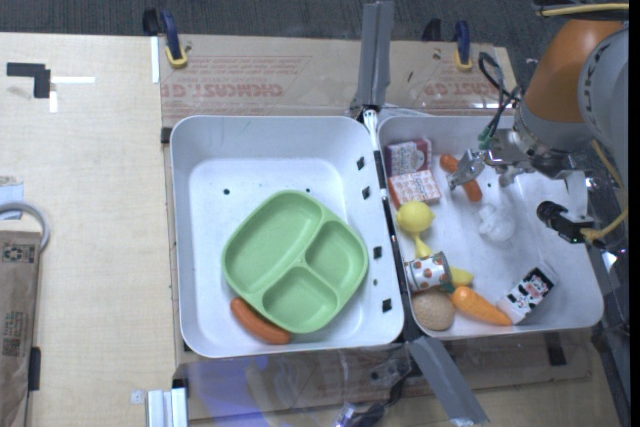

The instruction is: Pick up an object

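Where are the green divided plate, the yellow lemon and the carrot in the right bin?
green divided plate [294, 260]: camera view, on the ridge between its compartments.
yellow lemon [415, 216]: camera view, on the middle of its body.
carrot [479, 306]: camera view, on its orange body.

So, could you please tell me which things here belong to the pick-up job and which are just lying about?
Job:
claw
small orange piece by it
yellow toy
carrot
cow-print box

Lying about:
green divided plate
sausage in the left bin
brown bag
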You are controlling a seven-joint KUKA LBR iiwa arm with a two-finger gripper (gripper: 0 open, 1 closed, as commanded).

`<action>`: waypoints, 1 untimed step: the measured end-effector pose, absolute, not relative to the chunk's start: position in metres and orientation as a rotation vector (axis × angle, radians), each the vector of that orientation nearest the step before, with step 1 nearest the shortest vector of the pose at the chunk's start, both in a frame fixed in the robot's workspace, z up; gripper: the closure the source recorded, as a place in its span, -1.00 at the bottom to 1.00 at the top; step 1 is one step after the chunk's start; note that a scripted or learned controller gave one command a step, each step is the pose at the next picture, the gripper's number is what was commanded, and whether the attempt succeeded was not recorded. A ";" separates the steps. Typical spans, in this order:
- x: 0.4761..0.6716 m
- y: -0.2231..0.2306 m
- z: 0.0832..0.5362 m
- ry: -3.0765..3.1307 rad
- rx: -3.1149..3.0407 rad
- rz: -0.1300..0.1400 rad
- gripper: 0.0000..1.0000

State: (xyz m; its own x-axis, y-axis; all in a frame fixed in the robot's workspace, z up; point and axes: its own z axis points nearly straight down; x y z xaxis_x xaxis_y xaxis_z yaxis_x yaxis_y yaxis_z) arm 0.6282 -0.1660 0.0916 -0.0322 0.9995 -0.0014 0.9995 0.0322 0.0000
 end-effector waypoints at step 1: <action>0.629 -0.166 0.101 2.259 2.180 -0.003 1.00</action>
